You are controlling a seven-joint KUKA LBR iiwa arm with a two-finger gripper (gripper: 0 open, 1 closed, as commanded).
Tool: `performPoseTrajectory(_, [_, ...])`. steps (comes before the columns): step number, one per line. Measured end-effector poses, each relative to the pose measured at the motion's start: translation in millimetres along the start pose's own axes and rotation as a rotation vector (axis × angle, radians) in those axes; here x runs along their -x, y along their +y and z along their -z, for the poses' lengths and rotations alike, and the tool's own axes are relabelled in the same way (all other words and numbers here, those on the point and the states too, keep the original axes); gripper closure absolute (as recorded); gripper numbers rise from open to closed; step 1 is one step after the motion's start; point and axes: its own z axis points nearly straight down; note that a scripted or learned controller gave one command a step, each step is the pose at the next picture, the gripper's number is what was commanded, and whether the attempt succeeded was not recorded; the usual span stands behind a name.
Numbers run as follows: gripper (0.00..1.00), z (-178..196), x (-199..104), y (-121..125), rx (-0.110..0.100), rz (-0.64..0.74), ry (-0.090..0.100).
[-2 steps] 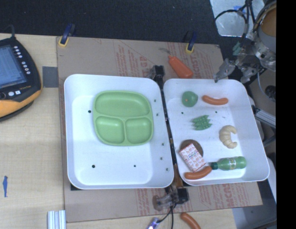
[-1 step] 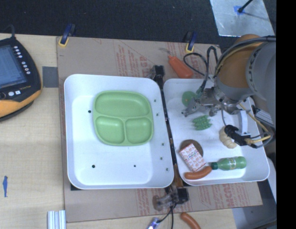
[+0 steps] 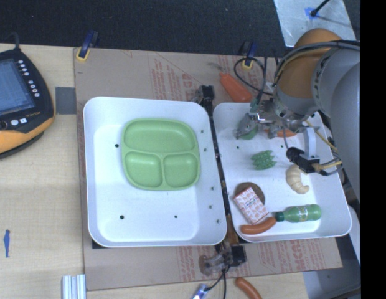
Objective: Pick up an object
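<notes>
Your end effector (image 3: 250, 128) hangs over the far corner of the right bin (image 3: 333, 228), and you cannot tell from here how it is set or whether it has anything. Nearest it, just toward the bin's middle, lies a small green knobbly toy (image 3: 263, 160), which looks light and fairly stiff. I judge it best pinched across its short width, since the bumps should resist slipping.

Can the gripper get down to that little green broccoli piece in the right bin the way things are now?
Probably yes. The green broccoli piece lies by itself on bare floor of the right bin, apart from the croissant and the brown cookie. The gripper hangs near the bin's far edge, with nothing between them.
</notes>
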Motion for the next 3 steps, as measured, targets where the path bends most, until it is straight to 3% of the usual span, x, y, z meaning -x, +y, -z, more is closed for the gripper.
performPoseTrajectory(1, [0.0,0.2,26.8,0.0,0.002,-0.002,-0.001])
performPoseTrajectory(2, [1.0,10.7,27.1,0.2,0.002,0.0,-0.001])
performPoseTrajectory(3, [1.0,144.7,-62.7,-34.3,0.002,0.002,0.0])
